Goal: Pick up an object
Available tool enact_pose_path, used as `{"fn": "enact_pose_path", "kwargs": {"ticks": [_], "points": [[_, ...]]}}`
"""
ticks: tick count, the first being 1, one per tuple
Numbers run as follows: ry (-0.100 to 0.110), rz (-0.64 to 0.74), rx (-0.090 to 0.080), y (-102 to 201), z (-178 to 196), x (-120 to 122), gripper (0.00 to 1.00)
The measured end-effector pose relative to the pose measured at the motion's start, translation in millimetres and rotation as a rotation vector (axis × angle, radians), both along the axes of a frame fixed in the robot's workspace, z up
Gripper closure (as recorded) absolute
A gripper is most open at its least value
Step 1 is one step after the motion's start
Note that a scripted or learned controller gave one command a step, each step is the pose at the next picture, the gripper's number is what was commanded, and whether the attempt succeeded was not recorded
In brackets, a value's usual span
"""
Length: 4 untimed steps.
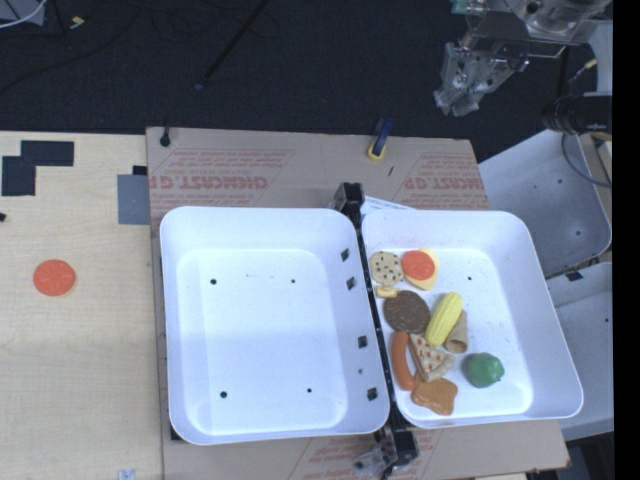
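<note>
The gripper (462, 96) hovers high; whether its jaws are parted cannot be told. The corn cob (444, 317) looks light, stiff and slippery. Best gripped across its middle.

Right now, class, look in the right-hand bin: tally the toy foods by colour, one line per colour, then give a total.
Yellow: 1, the corn cob
Green: 1, the round green piece
Dark brown: 1, the patty
Red-orange: 2, the tomato slice and the sausage
Tan or orange-brown: 4, the cookie, the pizza slice, the cone and the toast-like piece
Total: 9
</note>
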State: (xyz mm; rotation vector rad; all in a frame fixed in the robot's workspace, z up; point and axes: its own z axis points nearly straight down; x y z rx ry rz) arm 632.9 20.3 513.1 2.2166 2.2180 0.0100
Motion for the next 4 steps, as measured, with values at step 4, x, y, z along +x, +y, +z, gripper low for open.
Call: {"fn": "enact_pose_path", "kwargs": {"ticks": [4], "points": [[0.005, -0.002, 0.0, 34.0, 28.4, 11.1, 1.0]]}}
